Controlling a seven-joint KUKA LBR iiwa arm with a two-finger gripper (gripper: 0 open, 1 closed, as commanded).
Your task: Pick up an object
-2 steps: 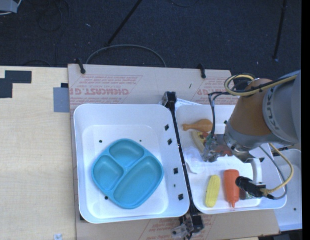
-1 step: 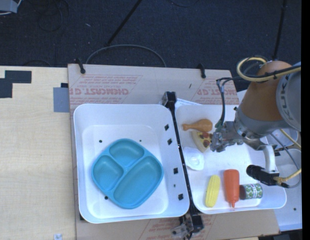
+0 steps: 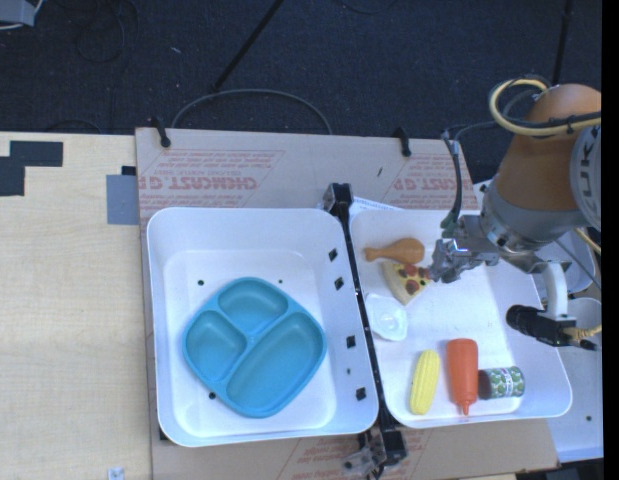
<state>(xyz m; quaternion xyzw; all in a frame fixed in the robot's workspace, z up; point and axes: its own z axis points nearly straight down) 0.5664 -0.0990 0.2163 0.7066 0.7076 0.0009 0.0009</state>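
Bench: pale wood on the left, with a cardboard sheet (image 3: pixel 249 173) under 2 white bins set side by side.
Left bin (image 3: pixel 174 238): holds a blue divided plate (image 3: pixel 254 345) with 3 compartments, lying flat near the middle.
Right bin (image 3: pixel 534 393): holds the small toys.
Chicken drumstick (image 3: pixel 397 251): near the bin's far left corner.
Pizza slice (image 3: pixel 407 282): just beside the drumstick, on the near side of it.
White piece (image 3: pixel 387 321): by the divider, nearer than the pizza.
Corn cob (image 3: pixel 424 381): near edge, lying lengthwise.
Orange bottle (image 3: pixel 462 373): just right of the corn.
Small can (image 3: pixel 501 382): on its side, touching the bottle.
Arm (image 3: pixel 544 168): reaches in from the right.
Gripper (image 3: pixel 444 265): low over the right bin, just beside the pizza slice; I cannot tell how it is set.
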